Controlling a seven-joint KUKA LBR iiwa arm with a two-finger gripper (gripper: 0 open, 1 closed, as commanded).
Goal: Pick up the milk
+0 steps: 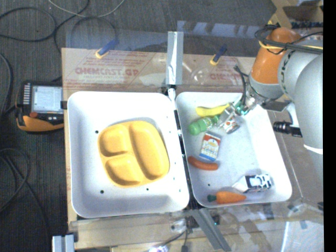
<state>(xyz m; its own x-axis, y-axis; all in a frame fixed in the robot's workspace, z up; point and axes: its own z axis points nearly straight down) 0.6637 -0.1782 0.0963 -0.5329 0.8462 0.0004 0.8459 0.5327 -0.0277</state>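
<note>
The claw [234, 115] blurs into clutter; its grip cannot be made out. The milk [209, 147] lies mid right bin [273, 151]. Bench [131, 70] stands on dark carpet [26, 193].

Bins: two, a left bin [79, 156] at 9 o'clock and a right bin [262, 151] at 3 o'clock
Yellow trays: one, a yellow tray [134, 152]
Milk cartons: one, the milk [209, 147]
Bananas: one, a banana [212, 109]
Green bottles: one, a green bottle [201, 124]
Sausages: one, a sausage [203, 164]
Carrots: one, a carrot [229, 197]
Black-and-white packets: one, a black-and-white packet [255, 182] at 5 o'clock
</note>
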